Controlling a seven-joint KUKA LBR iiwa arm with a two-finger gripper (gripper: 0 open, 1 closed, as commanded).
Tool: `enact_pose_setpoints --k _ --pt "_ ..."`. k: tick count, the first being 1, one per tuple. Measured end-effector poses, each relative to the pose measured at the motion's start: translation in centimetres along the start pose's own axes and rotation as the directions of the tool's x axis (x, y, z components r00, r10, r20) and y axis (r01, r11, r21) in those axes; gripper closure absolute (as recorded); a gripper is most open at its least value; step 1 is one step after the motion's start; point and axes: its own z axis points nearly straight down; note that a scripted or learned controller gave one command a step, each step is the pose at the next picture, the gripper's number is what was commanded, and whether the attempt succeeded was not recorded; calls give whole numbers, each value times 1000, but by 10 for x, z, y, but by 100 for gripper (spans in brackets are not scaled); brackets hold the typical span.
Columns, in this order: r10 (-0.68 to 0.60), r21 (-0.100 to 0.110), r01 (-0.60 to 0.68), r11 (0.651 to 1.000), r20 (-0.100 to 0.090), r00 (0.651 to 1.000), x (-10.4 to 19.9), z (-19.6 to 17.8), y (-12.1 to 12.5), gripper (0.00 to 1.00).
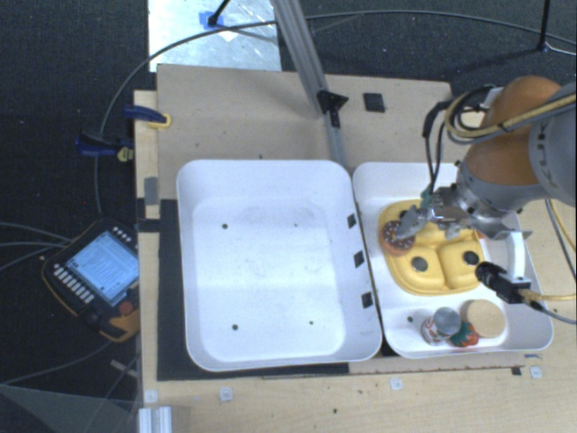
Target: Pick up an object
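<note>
The left bin [261,260] holds nothing of note; the right bin [541,336] carries the load. The largest item there is a yellow tray [433,264], lying mid-bin. Beside its left edge sits a brown ring [394,234]. Near the front wall lie a tan disc [485,318] and a small can [442,325], close together.

The arm [514,152] reaches in from the right, wrist bent down over the tray's rear edge. The gripper [424,219] sits low at the tray's upper left, close to the ring. Whether the fingers are spread or closed cannot be told; nothing is seen between them.

Judgement: a sound pick would need the fingers to straddle one item squarely, clear of the tray rim, and close before lifting.
</note>
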Motion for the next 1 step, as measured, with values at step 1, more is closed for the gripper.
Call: enact_pose_setpoints --k 1 --pt "-1 -8 1 1000 -3 1000 -2 58 6 0"
